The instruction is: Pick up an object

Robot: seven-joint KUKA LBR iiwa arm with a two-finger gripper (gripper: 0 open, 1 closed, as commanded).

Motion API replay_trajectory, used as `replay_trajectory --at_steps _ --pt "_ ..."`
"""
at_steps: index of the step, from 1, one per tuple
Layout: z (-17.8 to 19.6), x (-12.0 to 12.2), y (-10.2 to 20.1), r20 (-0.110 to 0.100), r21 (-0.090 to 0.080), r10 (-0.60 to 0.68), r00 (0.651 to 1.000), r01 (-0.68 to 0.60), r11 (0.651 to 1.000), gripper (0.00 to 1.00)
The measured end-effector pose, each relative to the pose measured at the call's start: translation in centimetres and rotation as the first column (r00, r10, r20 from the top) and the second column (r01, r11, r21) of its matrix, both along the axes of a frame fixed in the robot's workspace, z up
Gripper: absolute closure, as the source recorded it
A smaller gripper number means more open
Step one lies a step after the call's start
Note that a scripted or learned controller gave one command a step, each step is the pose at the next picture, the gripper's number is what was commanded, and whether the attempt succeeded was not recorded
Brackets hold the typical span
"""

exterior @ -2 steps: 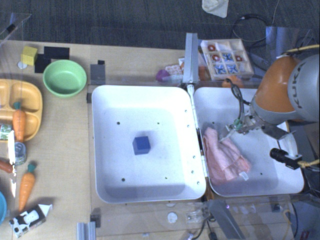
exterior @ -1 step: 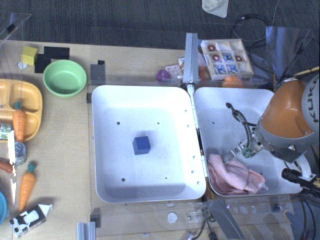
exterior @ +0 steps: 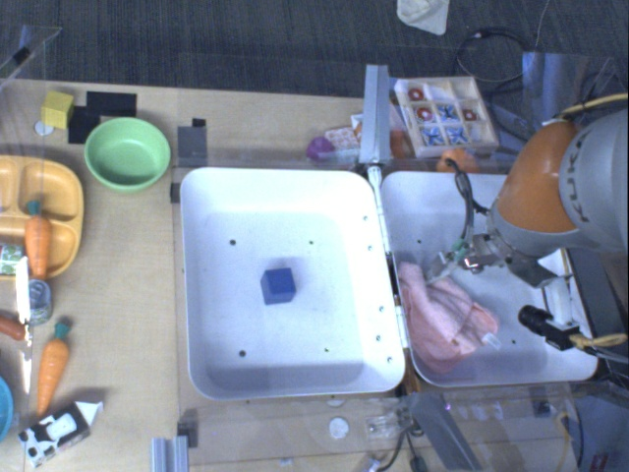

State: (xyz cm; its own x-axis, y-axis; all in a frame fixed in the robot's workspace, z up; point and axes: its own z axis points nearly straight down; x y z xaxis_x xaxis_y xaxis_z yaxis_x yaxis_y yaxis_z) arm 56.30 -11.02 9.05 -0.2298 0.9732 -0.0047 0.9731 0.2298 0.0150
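Observation:
A small blue cube (exterior: pixel 279 284) lies near the middle of the left white bin (exterior: pixel 216 224). A pink, soft-looking object (exterior: pixel 442 315) lies along the left side of the right bin (exterior: pixel 423 200). The arm, grey with an orange band, reaches in from the right over the right bin. Its gripper (exterior: pixel 460 258) is low, just above the upper end of the pink object. The wrist hides part of the bin's right side.
Left of the bins stand a green bowl (exterior: pixel 126 152) and a yellow tray (exterior: pixel 44 200) with a toy carrot (exterior: pixel 37 244); another carrot (exterior: pixel 51 362) lies below. A picture box (exterior: pixel 444 114) and a purple item (exterior: pixel 319 147) sit behind the bins.

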Motion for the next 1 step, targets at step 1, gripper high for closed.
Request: replay_trajectory --at_steps 1 --pt "0.05 -5.01 -2.04 0.002 -0.004 0.082 0.997 -0.082 0.997 0.0"
